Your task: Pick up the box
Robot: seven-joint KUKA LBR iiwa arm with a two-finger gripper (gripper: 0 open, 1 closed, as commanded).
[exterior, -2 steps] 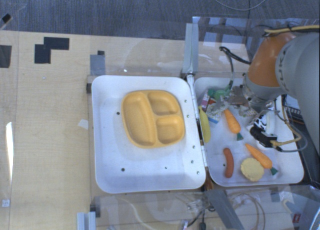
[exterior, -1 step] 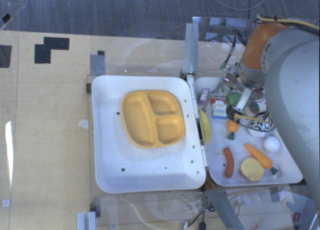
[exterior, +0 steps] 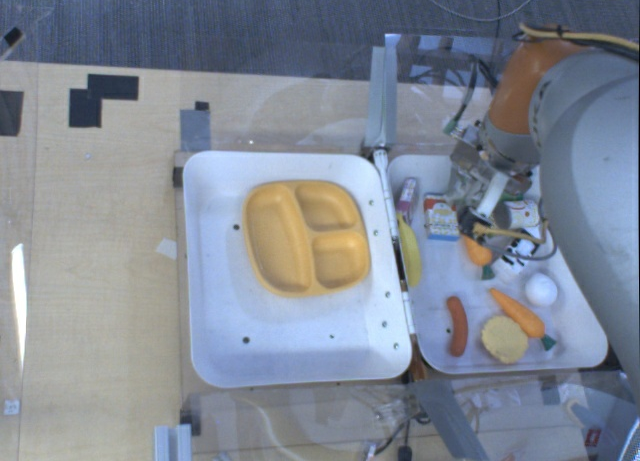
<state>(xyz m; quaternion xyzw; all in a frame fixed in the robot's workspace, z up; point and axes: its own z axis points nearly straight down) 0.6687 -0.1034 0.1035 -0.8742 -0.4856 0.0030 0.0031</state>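
**Observer A:** Camera view. Report the position of the box.

**Observer B:** The box [exterior: 440,218] lies in the right bin [exterior: 590,349], near its far-left corner. It is a small carton, rectangular, printed red and white, with flat faces. The tool [exterior: 478,204] hangs just beside it on the right. How far the tool is open cannot be told from here; wrist hardware and cables cover it. Nothing is seen held in it.

**Observer A:** Hazards?

**Observer B:** Crowding, in my judgement. A slim purple-capped tube [exterior: 408,192] stands just left of the box, and a banana [exterior: 409,252] lies along the bin wall below it. An orange carrot piece [exterior: 477,250] lies close on the right. A descent off-centre could close on a neighbour, or push the box against the wall. The smooth carton faces could slip under a light grip.

**Observer A:** Other contents?

**Observer B:** Toward the near side: a glossy red sausage [exterior: 457,326], a round yellow-beige disc with a rough surface [exterior: 505,339], a tapered carrot [exterior: 518,313] and a smooth white ball [exterior: 541,290]. All look like moulded plastic food.

**Observer A:** The left bin?

**Observer B:** The left bin [exterior: 215,349] holds a yellow tray [exterior: 305,236], rounded, with three compartments, matt finish. Both bins are shallow white plastic on a pale wood tabletop [exterior: 90,279].
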